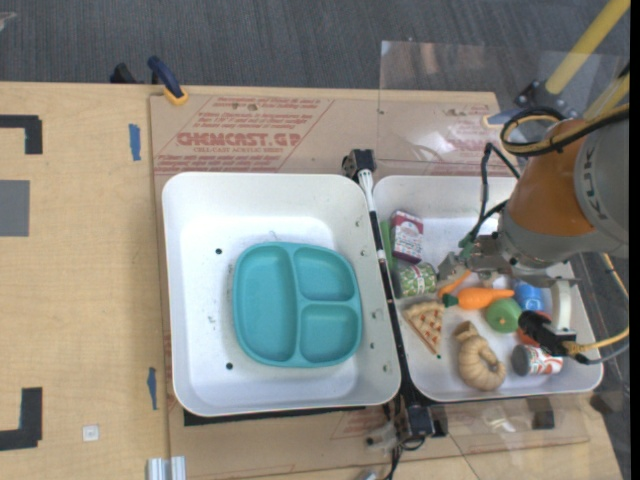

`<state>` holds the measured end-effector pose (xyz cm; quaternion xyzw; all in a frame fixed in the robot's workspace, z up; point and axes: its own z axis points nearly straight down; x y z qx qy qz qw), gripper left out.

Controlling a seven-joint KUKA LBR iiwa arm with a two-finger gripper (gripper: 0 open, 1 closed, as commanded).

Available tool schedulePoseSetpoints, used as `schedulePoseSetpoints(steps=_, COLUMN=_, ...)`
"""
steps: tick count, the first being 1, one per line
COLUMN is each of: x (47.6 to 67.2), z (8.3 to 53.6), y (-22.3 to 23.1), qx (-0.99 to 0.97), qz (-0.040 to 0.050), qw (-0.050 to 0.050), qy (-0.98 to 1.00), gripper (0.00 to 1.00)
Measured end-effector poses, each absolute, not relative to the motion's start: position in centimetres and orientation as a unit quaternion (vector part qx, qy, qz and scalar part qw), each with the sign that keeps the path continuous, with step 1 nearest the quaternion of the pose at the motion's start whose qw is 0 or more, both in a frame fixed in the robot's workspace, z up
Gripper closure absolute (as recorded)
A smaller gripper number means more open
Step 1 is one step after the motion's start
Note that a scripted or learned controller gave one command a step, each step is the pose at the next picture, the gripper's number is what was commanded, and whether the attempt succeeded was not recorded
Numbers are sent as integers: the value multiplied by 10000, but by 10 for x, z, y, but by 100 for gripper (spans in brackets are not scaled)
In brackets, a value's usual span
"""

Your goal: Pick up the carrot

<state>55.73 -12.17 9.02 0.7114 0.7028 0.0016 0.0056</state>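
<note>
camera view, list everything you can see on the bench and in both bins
white bins: 2, white, side by side on the bench
divided plate: 1, teal, three compartments, in the left bin
carrot: 1, orange with a green end, middle of the right bin, just below the gripper
pizza slice: 1, tan and red, right bin, left of the carrot
croissant: 1, light brown, right bin near the front edge
green toy: 1, green, right of the carrot
packet: 1, dark red and white, back left of the right bin
cardboard sheet: 1, brown with red print, under the bins
arm: 1, grey with orange band, reaching in from the right
gripper: 1, dark, over the right bin above the carrot
</note>
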Motion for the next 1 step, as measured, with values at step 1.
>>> schedulePoseSetpoints(steps=1, x=560, z=101, y=-120, qx=7116, qz=49, qw=77, qy=7026, gripper=100)
